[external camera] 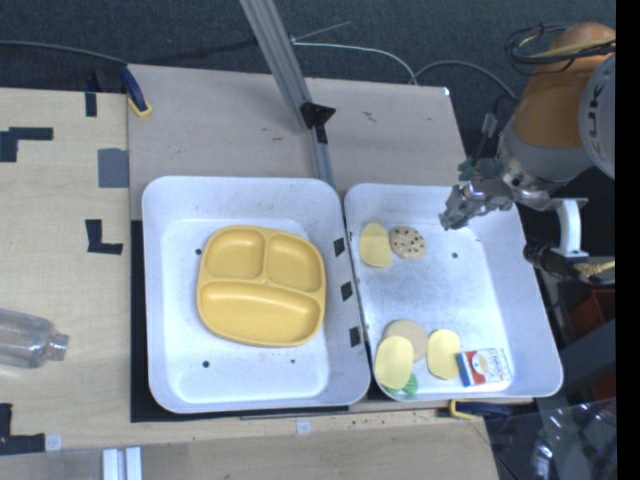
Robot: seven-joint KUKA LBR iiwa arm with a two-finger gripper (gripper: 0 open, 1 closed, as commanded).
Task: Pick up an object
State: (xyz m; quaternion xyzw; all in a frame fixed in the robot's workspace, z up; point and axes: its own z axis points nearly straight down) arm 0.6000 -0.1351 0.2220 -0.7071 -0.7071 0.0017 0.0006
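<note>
gripper (455, 213) upper right of right bin (500, 298) | grip state: cannot tell | cookie (406, 241) nearest, just left | likely light, stiff, crumbly | pinch across edges

Even, fairly bright overhead light, no hard shadows. Both white bins, left bin (160, 268) and right bin (500, 288), read slightly bluish and near blown out on their rims. Soft shadow under the yellow tray (262, 286) along its lower edge. Soft sheen on the orange arm (560, 88) at the top right. Dark carpet (100, 8) at top is dim with little detail. Overall low resolution, mild softness everywhere; small items in the right bin lack fine detail. Clear bottle (28, 336) at the left edge is blurry, hard to outline. Bottom right corner murky.
</note>
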